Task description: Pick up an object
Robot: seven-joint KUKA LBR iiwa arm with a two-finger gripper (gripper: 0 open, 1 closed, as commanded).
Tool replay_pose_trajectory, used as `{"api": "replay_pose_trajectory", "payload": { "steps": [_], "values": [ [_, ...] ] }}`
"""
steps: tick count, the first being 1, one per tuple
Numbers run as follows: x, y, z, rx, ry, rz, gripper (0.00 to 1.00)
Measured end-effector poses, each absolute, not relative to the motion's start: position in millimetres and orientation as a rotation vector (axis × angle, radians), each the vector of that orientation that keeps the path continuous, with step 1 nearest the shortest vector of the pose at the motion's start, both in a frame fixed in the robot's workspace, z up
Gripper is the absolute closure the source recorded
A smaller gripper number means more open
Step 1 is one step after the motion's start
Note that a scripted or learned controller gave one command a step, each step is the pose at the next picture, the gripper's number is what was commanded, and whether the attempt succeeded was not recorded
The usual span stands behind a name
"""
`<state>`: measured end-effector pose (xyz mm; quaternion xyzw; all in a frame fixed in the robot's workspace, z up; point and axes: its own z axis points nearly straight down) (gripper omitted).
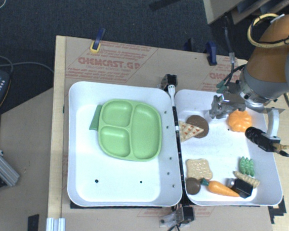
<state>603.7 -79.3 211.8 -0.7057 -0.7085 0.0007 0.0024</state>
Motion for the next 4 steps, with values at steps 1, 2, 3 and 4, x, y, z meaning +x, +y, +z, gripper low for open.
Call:
{"api": "replay_pose_trajectory", "payload": {
  "steps": [1, 2, 3, 4],
  "values": [
    [584.4, -37.4, 226.2, -2.215, -2.224, 0.0, 1.0],
    [556.9, 17.1, 231.0, -2.212, -2.225, 0.001, 1.0],
    [544.0, 11.6, 226.8, -2.22, -2.219, 0.003, 1.0],
    [544.2, 11.1, 223.3, -2.22, -2.219, 0.003, 1.0]
  ]
}}
